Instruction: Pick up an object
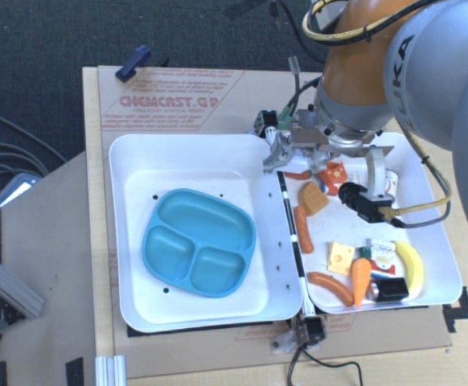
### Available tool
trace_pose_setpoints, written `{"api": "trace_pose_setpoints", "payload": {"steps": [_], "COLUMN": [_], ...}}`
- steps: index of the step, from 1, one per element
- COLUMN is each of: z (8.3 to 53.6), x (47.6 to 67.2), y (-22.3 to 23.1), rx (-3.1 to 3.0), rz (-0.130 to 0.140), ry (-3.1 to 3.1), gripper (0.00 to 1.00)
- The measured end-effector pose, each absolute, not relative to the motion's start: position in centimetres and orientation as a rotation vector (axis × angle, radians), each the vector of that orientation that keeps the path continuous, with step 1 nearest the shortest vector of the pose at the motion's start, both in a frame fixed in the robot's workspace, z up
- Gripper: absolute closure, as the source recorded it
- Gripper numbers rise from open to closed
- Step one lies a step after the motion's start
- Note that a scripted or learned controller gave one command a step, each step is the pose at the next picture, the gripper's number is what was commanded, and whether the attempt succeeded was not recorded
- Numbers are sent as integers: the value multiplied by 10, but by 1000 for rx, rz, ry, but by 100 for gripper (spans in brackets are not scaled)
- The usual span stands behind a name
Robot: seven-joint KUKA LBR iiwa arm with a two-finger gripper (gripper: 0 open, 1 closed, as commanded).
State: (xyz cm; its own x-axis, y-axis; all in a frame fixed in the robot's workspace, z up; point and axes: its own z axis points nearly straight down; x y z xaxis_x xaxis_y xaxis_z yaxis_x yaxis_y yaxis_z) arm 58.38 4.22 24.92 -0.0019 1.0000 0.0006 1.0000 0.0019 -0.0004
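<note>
The big grey arm comes in from the upper right of the frame, with its orange band above the wrist. The gripper hangs low over the top part of the right bin. I cannot tell how it is set, because the wrist hides it from above.

The right bin holds toy food. Just under the gripper lie a red and white piece and a brown cookie shape. A long sausage lies beside the wall between the two bins. Lower down sit a yellow cheese block, an orange carrot, a second sausage, a yellow banana and a small black thing. Nothing looks lifted off the bin floor.

The left bin holds a blue plate with three parts, lying flat in the middle.

A blue clip sits at the top left corner of the brown board under the bins.
</note>
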Motion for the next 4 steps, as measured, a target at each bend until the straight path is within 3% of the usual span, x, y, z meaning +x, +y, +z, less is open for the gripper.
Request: {"api": "trace_pose_setpoints", "payload": {"steps": [1,2,3,4], "z": [285,285,184,191], "x": [636,636,616,585], "y": [-27,-27,-47,-130], "rx": [-2223,-2221,-2221,-2221], "rz": [0,1,3,3], "ry": [-2222,-2222,-2219,-2220], "gripper": [100,0,0,0]}}
